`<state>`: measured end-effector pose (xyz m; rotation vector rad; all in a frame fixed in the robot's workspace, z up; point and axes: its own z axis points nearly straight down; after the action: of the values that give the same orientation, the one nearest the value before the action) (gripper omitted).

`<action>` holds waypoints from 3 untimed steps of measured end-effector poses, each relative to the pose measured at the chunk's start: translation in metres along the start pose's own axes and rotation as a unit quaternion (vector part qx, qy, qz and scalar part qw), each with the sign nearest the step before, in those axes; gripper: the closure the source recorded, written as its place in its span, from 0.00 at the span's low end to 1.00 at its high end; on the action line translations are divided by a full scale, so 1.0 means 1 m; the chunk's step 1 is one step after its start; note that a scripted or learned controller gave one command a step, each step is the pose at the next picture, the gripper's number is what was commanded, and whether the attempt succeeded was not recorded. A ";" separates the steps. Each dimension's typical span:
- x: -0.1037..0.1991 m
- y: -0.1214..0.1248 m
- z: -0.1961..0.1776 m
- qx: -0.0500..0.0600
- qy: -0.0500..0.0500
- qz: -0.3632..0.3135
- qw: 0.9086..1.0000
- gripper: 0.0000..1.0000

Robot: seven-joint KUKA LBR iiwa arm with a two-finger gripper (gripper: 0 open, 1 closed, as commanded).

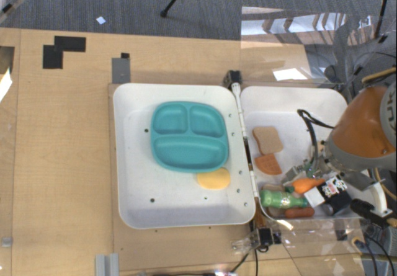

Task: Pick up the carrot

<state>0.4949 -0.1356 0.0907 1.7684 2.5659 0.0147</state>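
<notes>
The carrot (305, 185) lies in the right bin (291, 102), near the front. The gripper (312, 175) is right at it, in the grabbing step. Open or closed, I cannot tell. Next comes lifting it straight up.

At the right edge of the frame, the arm (366, 135) is seen as a fat rounded body with a wide orange band over a grey section. A thin black cable (308, 124) is looped off its left side. Small black-and-white parts with tiny markings are hung underneath.
</notes>
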 end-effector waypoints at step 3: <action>0.080 0.029 -0.098 0.003 0.007 -0.103 0.995 1.00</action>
<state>0.4910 -0.0498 0.1876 1.5010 2.7465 0.0140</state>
